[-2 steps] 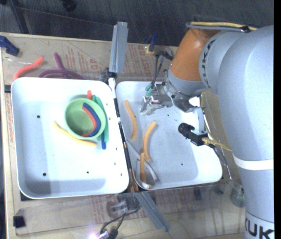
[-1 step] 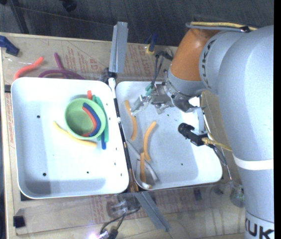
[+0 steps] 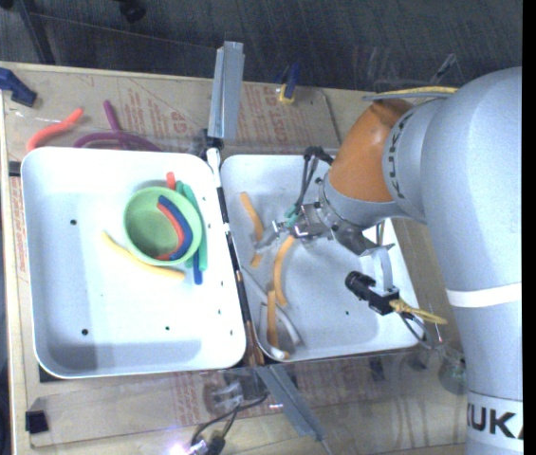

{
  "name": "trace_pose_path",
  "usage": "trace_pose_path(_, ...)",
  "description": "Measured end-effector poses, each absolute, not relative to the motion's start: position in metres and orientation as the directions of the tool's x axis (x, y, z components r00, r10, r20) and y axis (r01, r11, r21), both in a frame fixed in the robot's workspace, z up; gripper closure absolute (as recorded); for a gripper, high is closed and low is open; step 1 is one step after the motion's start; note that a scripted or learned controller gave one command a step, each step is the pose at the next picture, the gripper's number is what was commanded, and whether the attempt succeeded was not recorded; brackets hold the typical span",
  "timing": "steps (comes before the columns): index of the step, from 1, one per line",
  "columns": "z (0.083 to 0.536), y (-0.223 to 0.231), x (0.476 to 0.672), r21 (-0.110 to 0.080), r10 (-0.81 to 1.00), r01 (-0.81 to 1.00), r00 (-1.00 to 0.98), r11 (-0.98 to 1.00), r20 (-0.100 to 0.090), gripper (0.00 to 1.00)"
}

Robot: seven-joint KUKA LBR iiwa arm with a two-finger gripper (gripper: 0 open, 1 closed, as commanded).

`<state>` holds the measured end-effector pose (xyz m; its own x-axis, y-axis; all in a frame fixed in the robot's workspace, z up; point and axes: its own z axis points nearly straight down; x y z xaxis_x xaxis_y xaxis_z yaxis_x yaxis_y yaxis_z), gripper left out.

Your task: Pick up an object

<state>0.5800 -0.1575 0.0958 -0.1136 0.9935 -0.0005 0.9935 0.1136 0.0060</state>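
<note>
Camera view — the gripper is low in the right bin, at an orange strip lying just below it. Whether the jaws are spread or closed cannot be told. Judged: nothing lifted yet — grasp and raise remain.

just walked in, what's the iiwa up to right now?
The arm is reaching in from the right over the right bin, with its gripper low among the orange sticks there. Whether it has caught anything is not visible from this angle. The left bin holds a green bowl with red and blue curved pieces in it and a yellow strip under its edge, untouched.
</note>
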Motion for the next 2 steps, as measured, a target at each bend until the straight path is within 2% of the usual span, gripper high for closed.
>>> trace_pose_path(1, 0.105, -0.158, 0.579, 0.002, 0.993, 0.993, -0.116, 0.116, 0.001, 1.0)
trace_pose_path(2, 0.21, -0.138, 0.59, 0.0, 0.98, 0.98, -0.198, 0.198, 0.001, 1.0)
